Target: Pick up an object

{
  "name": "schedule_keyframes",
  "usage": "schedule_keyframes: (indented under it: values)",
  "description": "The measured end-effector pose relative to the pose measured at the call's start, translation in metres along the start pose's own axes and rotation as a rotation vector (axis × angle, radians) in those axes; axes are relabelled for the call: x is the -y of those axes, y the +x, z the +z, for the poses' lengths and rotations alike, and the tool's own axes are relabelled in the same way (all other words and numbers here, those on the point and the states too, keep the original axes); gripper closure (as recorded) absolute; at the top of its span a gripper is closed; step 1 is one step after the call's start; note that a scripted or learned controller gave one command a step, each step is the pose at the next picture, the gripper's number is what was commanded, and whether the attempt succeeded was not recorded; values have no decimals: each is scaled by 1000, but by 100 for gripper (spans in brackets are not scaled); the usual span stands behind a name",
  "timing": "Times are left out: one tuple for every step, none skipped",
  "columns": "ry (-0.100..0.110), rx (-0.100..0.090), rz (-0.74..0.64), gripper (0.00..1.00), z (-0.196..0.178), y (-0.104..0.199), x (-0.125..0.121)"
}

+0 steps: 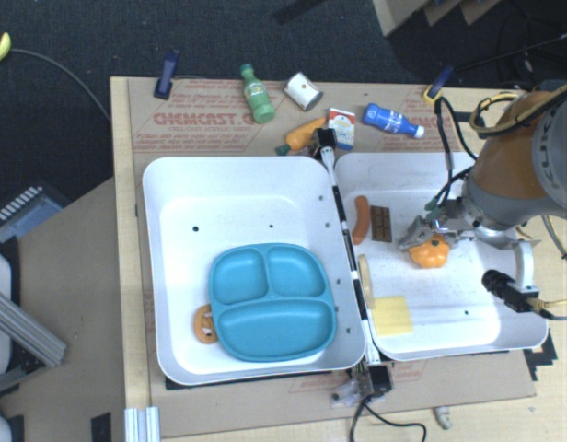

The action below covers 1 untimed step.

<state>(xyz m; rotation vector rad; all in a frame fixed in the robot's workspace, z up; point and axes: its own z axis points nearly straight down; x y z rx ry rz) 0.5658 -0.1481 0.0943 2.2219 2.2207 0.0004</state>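
So the bench (219, 109) is a light board with red lettering printed across its back strip, sitting on dark carpet, and there's a yellow-tipped cable snaking in at the top left. Two white bins sit side by side on it. The left bin (173, 191) has a blue divided plate (270, 300) in it with a little pretzel-looking thing (204, 324) poking out from under its left edge. The right bin (403, 168) has a sausage (360, 219), a brown chocolate bar (381, 224) just beside it, a yellow sponge-like block (391, 317) toward the front, and an orange toy fruit (429, 252). Behind the bins there's loose clutter: a green bottle (258, 95), a blue bottle (392, 121), a small white can (303, 90), a little carton (341, 127) and a blue clip (166, 74). The arm comes in from the right, and the gripper (434, 234) is right down on the orange fruit, metal fingers (415, 238) touching its top and left side. Looks like they're closed in around it, but honestly from this angle I can't tell if it's really pinched between them or just sitting underneath.
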Motion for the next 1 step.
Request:
schedule_keyframes:
  values:
    - [-1, 0, -2, 100, -91, 60, 20]
